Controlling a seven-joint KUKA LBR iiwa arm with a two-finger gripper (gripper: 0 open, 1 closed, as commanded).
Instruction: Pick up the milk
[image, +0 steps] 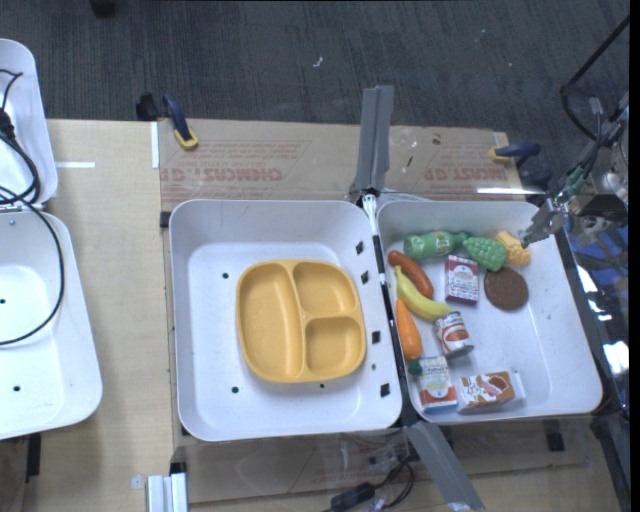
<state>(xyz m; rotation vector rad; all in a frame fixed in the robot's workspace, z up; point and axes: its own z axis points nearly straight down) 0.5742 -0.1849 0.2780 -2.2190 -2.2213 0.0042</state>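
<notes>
The milk (433, 373) is a small white carton with a green mark, lying near the front left of the right bin (560, 340). It sits between an orange carrot (408, 330) and a red-and-white carton (488, 391). My gripper (548, 222) hangs at the bin's far right corner, just right of a yellow corn piece (513, 245). It is far from the milk and nothing shows in it.
The right bin also holds a green vegetable (440, 243), a red box (461, 278), a brown cookie (506, 288), a banana (420, 298), a sausage (410, 272) and a small can (453, 333). A yellow divided plate (300, 320) lies in the left bin (200, 300).
</notes>
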